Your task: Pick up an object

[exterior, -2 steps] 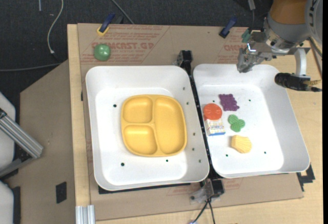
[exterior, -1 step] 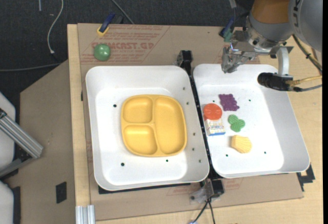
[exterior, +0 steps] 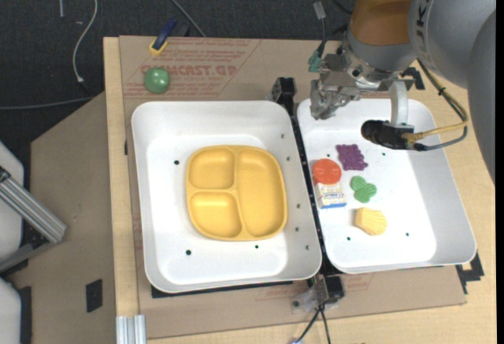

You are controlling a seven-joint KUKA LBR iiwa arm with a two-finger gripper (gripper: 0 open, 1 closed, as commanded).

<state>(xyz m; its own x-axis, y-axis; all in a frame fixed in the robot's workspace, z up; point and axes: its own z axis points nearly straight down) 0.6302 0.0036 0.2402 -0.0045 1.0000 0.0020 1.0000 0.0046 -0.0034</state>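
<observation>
**White bins, gripper poised at the far rim**

Yellow shows nearest: a ridged yellow shell-like piece lies toward the near part of the right bin. Just beyond it sit a small box with an orange and blue label, a green leafy piece, a red-orange round piece and a purple cluster. The left bin holds a yellow three-compartment plate. Farther back, the gripper hangs over the right bin's far left corner, fingers pointing down with nothing between them; how wide they stand I cannot tell. Beyond the bins, a green ball rests on the cardboard.
</observation>
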